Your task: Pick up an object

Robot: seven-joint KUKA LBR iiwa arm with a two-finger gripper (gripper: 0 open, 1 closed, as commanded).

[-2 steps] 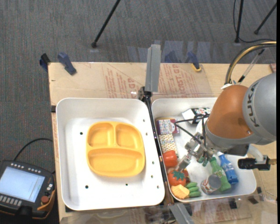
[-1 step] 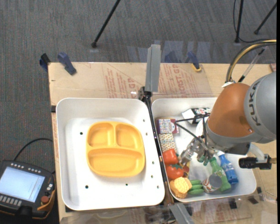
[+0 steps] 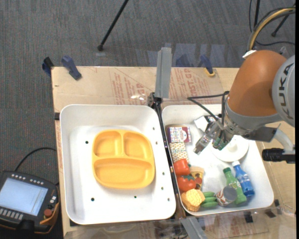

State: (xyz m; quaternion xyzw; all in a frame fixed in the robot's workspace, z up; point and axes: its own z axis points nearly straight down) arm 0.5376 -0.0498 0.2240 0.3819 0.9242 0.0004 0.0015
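Landmark: the right bin [image 3: 267, 180], which holds every loose object.

Gripper [image 3: 205, 144] hangs over the upper middle of the right bin, tilted, tips toward the bin's left wall. One metal finger [image 3: 202, 144] shows clearly; its partner is tangled with the wrist hardware behind it. Cannot tell whether the jaws are wide or narrow. Nothing visible between them, so no hold is claimed.

Candidates, placed against the right bin:
- patterned box [image 3: 178, 143], flat along the left wall, long axis parallel to that wall. Nearest item; it lies just beside the tips, toward the left wall.
- white disc [image 3: 232, 148], on the other side of the gripper, partly under the wrist.
- red pepper [image 3: 181, 167] and tomato [image 3: 186, 183], further down the left wall.
- corn piece [image 3: 194, 198] and can [image 3: 226, 195] at the near edge; green bottle [image 3: 232, 181] and blue bottle [image 3: 243, 179] toward the near right corner.

Judgement: approach stage, grasp not made. The box looks the likeliest target. Closing across its short width means a small shift toward the left wall, then straight down. Risk: the wall crowds the outer finger.

Yellow divided plate [image 3: 123, 159] sits in the left bin [image 3: 74, 116], not involved.
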